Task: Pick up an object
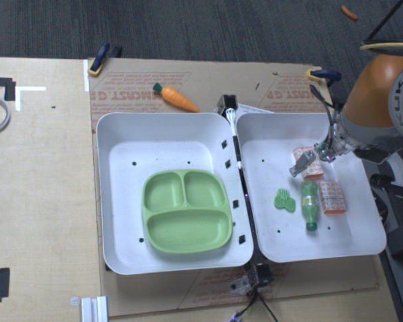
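We cannot tell how the gripper (pixel 307 163) fingers stand; they blur against the packet (pixel 310 164) beneath, partly covering it. The arm (pixel 379 96) is cut off at the right edge. Print on the carton (pixel 332 197) is too small to read.

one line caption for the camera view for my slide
Arm's hand hovers over small red-and-white packet in right white bin; green divided plate in left.
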You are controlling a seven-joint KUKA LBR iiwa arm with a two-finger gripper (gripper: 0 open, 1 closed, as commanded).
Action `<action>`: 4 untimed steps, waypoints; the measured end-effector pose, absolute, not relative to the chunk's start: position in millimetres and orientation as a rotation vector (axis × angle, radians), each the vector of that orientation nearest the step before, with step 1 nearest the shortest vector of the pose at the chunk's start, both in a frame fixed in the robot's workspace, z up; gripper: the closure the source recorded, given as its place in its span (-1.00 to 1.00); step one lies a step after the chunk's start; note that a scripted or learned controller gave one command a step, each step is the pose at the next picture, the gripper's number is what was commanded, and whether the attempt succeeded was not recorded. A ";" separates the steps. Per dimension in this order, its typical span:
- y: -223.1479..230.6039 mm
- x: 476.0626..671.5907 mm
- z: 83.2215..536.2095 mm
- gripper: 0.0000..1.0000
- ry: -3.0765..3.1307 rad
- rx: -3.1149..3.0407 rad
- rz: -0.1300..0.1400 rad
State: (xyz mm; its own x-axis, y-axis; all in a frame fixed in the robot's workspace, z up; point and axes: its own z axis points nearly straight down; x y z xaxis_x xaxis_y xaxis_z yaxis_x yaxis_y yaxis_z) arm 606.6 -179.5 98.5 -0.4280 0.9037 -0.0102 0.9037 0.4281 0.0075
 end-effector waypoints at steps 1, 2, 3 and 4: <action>-180.7 608.5 109.9 1.00 2.637 1.674 0.003; -133.2 584.4 206.1 1.00 2.774 1.469 0.000; -133.3 584.4 206.2 -1.00 2.773 1.469 0.001; -165.7 624.5 98.5 -1.00 2.780 1.433 0.005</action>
